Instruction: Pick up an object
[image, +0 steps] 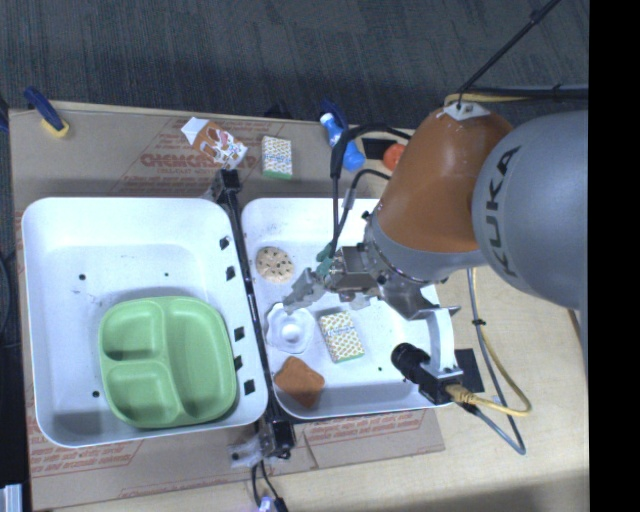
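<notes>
The right bin (300, 208) holds a round speckled cookie (273, 263), a small white round object (291, 330), a green-and-white patterned packet (342, 336) and a brown bread-like chunk (299, 381). My gripper (303, 290) hangs low over this bin, pointing down and to the left. It sits just above the white object, between the cookie and the packet. Nothing shows in its grasp. The arm's bulky orange and grey body (450, 190) hides the bin's right part.
The left bin (60, 250) holds a green divided tray (165, 360). Behind the bins on the cardboard lie a snack wrapper (213, 143) and a small packet (277, 157). Blue clamps (340, 140) stand at the back edge. Cables trail at the right.
</notes>
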